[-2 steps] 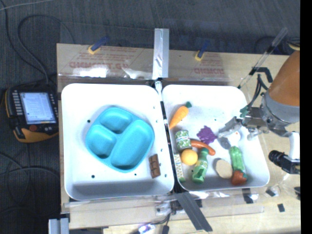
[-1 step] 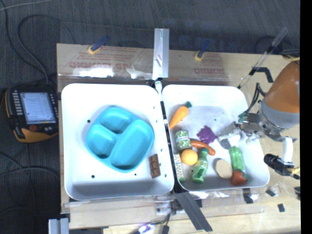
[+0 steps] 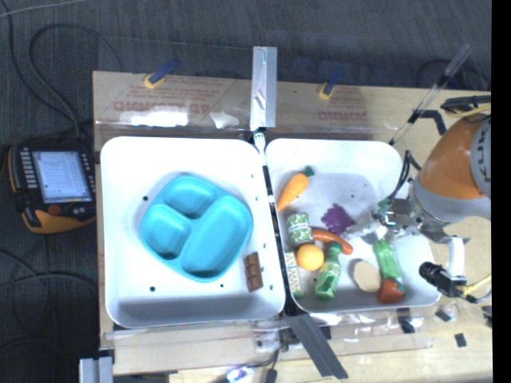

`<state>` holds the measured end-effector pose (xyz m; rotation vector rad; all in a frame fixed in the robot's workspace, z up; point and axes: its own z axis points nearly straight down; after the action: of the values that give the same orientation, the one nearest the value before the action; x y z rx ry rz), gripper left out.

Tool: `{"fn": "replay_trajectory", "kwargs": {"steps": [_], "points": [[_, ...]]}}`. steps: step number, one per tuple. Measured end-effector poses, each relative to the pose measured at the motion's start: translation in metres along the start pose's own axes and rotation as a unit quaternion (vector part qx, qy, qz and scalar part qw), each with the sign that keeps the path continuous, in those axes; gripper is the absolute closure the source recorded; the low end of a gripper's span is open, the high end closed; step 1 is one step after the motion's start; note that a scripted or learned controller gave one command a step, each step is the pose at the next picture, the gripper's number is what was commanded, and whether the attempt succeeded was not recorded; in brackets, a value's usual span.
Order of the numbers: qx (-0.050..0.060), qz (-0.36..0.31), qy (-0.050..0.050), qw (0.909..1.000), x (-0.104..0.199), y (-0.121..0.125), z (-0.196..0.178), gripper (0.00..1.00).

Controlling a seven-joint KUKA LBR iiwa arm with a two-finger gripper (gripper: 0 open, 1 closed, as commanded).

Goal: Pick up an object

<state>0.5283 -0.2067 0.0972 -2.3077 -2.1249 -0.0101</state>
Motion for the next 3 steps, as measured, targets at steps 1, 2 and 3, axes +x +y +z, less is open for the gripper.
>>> {"fn": "replay_trajectory", "kwargs": {"steps": [1, 2, 3], "points": [[-0.006, 0.068, 0.006, 0.9976, 0.0, 0.004, 0.002, 0.0], [-0.006, 0.068, 0.004, 0.9977, -0.001, 0.004, -0.005, 1.0], [0.003, 0.078, -0.003, 0.9969, 0.054, -0.05, -0.027, 1.0]]}}
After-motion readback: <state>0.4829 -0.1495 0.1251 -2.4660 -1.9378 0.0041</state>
